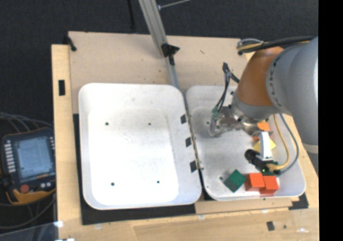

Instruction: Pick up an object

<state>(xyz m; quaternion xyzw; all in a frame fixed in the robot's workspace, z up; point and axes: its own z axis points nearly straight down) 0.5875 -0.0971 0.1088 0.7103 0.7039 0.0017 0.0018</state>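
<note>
Green block [234,180] | turned cornerwise | beside orange block [262,182] | right bin [210,102]

The arm [273,84] covers the far right corner of the right bin [222,154], so that part of its floor is out of sight. A small orange thing [263,126] pokes out from beneath the wrist, mostly hidden, its shape impossible to tell. The gripper [216,126] is a blurred grey clump against the white. Over on the left, the handheld unit [29,159] has a screen too blurred to read, and the metal post [150,9] runs out past the top edge
</note>
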